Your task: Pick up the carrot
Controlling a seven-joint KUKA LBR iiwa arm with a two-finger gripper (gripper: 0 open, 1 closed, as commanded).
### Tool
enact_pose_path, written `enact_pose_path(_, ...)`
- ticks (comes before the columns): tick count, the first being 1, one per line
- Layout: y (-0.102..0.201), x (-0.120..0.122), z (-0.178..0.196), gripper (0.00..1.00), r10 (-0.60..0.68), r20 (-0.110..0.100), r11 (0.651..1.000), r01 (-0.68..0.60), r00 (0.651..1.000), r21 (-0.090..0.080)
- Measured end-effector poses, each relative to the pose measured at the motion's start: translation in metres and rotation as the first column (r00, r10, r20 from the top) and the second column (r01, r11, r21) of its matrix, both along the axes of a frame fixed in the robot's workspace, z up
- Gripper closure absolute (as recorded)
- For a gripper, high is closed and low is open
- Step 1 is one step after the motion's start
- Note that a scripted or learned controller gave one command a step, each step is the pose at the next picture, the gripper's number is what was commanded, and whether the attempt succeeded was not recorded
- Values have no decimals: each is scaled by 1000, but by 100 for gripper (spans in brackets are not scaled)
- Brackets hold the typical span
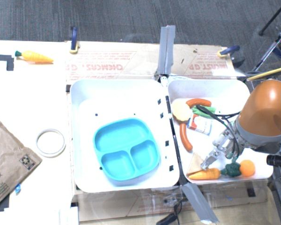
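Robot lab: arm [264, 111], white bins [79, 125]

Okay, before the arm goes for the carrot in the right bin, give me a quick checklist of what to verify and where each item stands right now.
1. Carrot in view, in the right bin near its front wall: ok.
2. Gripper positioned close above the carrot: ok.
3. Carrot between the fingers: not ok, it lies on the bin floor below them.
4. Finger opening: cannot tell, the tips are too small to read.
5. Space around the carrot: not ok, a green piece touches its right end, with an orange fruit just beyond.
6. Right target chosen: ok, though a second carrot lies on the bench far left.
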State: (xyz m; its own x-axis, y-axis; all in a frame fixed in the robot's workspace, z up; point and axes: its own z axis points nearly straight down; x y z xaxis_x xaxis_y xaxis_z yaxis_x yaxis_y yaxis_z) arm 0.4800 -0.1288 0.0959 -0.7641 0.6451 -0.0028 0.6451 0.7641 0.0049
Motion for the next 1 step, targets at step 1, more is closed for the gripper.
enact_pose_path(1,33,0,0,0,-78,4,997,79,997,-5)
